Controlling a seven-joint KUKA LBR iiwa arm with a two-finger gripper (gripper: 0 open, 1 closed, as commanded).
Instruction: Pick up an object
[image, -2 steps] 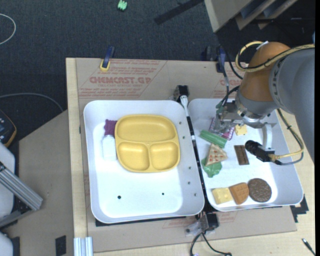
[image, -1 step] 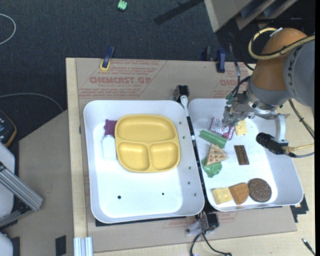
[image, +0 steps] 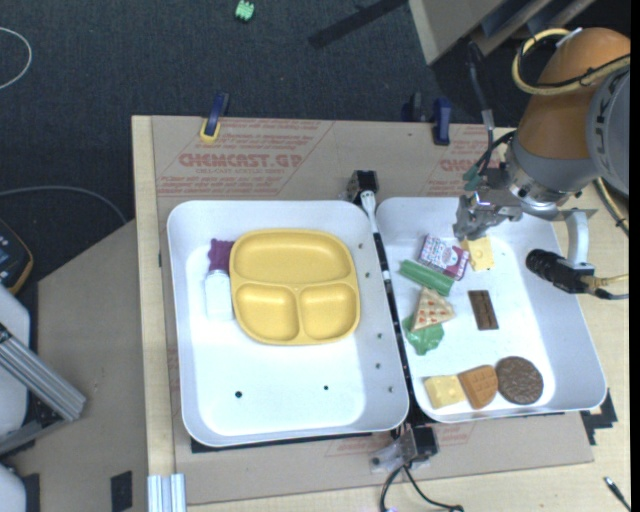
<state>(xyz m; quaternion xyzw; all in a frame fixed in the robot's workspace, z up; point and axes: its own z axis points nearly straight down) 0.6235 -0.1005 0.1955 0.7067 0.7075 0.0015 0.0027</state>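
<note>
My gripper (image: 474, 226) hangs low over the back of the right bin (image: 560, 330), just above a yellow cheese block (image: 482, 255) and right of a pink-and-white packet (image: 441, 254). Nothing shows between its fingers. Further forward lie a green strip (image: 425, 275), a pizza slice (image: 432, 310) on a green leaf (image: 424, 340), a brown chocolate bar (image: 483, 309), a yellow cracker (image: 442, 390), an orange cracker (image: 479, 385) and a round brown cookie (image: 519, 380).
The left bin (image: 200, 390) holds a yellow divided plate (image: 294, 284), with a purple thing (image: 220, 254) and a white bottle (image: 217, 295) at its left. Clamps sit at the bench's back edge.
</note>
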